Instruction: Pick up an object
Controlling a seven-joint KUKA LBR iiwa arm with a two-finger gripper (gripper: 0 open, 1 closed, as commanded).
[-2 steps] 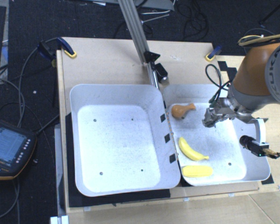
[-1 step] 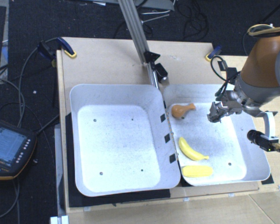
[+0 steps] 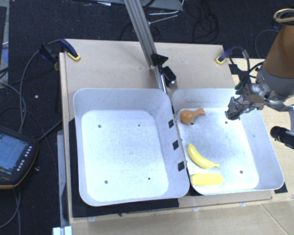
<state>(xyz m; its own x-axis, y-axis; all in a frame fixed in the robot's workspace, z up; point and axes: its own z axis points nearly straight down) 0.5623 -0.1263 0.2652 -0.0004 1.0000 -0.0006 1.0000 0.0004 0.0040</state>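
My end effector [image 3: 233, 112] hangs over the upper right part of the right bin [image 3: 264, 146], near its back wall, with my grey wrist and the orange band of my arm [image 3: 284, 43] reaching in from the right. It is dark and seen at a slant, so I cannot tell how it stands, and nothing shows in its grip.

Three things lie in the right bin, all toward its left side. A brown drumstick-shaped toy [image 3: 191, 115] rests near the back left corner, left of my end effector and apart from it. Below it a yellow banana [image 3: 202, 158] lies aslant, and just beneath that a flatter yellow piece [image 3: 207, 179] sits near the front rim, close to the banana.

The left bin [image 3: 120, 146] sits beside the right one, their edges overlapping in the middle. Both rest on the pale wooden surface [image 3: 112, 65].
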